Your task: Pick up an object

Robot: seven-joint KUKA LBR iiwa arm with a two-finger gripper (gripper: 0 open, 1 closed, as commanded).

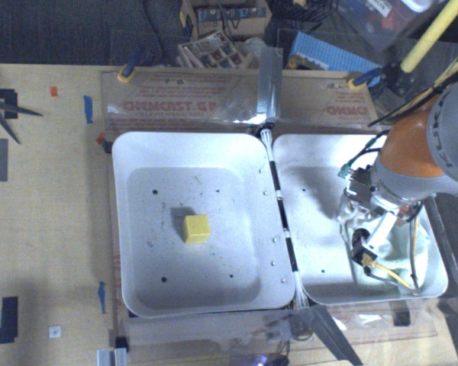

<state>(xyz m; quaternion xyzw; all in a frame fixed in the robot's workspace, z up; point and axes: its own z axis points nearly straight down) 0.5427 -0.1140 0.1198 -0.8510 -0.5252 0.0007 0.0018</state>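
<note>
Bench: pale wood surface, taking up the left side and lower edge of the frame and carrying everything listed below. Left bin: shallow, white, rounded corners, centre-left of the frame, floor flecked with small dark specks. Right bin: same make, centre-right, its inner wall touching the left bin's along a narrow seam that runs top to bottom. Arm: grey with an orange band, entering from the right edge of the frame and bending down over the right half of the right bin. Cardboard strip: brown, with faded red lettering, lying along the upper rims of both bins, under a clear cover. Metal strip: grey, upright in the frame, crossing the cardboard above the seam between the bins. End effector: low inside the right bin, right of that bin's middle, pointing toward the lower left; whether it is spread or pressed together cannot be told, and nothing is seen held in it. Yellow cube: the task's thing, a small block resting on the floor of the left bin, slightly below and left of that bin's centre, alone, well apart from the end effector and in the other bin. Blue tape marks: short strips on the bench left of the left bin, one upper, one lower.
</note>
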